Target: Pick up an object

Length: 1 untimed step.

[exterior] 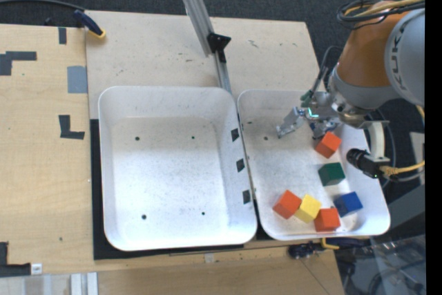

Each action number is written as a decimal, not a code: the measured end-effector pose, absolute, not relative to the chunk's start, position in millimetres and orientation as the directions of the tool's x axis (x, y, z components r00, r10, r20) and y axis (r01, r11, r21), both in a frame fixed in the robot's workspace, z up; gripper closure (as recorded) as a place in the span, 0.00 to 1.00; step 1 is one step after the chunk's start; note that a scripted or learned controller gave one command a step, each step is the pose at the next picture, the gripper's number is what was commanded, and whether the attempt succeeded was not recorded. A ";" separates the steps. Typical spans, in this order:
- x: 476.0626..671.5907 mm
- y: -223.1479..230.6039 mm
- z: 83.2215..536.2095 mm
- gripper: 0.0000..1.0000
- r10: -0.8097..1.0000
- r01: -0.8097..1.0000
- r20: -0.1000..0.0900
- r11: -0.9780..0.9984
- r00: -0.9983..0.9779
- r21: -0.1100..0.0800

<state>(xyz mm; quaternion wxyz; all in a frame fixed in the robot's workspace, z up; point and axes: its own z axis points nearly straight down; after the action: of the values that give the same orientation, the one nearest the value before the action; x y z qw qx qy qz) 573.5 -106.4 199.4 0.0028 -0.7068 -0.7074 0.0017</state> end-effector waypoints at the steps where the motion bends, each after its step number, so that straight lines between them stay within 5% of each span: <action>1: 574.5 -106.5 201.8 0.00 1.000 1.000 0.001 0.002 -0.002 -0.002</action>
<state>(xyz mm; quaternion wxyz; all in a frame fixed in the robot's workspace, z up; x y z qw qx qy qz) 574.5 -106.5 201.8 0.0009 -0.7063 -0.7079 0.0004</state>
